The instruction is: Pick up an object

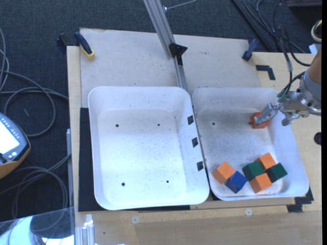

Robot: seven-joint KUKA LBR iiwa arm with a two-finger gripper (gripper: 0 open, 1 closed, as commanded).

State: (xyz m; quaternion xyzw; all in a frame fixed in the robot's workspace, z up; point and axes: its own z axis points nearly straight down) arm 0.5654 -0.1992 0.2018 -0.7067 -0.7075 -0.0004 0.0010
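Note:
My gripper [277, 116] hangs over the back right part of the right bin [225, 137], open, with its two grey fingertips [269, 111] apart. A small red block [257, 121] sits just left of the left fingertip, partly covered by it and not between the two. At the bin's front lie several blocks: an orange one [223, 171], a blue one [235, 181], a green one [252, 169], an orange one [266, 161], a green one [276, 172] and an orange one [261, 181].
The left bin [138, 147] stands beside the right one, across a shared divider with black clips [194, 142]. A slanted metal rail [163, 24] runs over the bench's back. Cables lie on the floor at left and top right.

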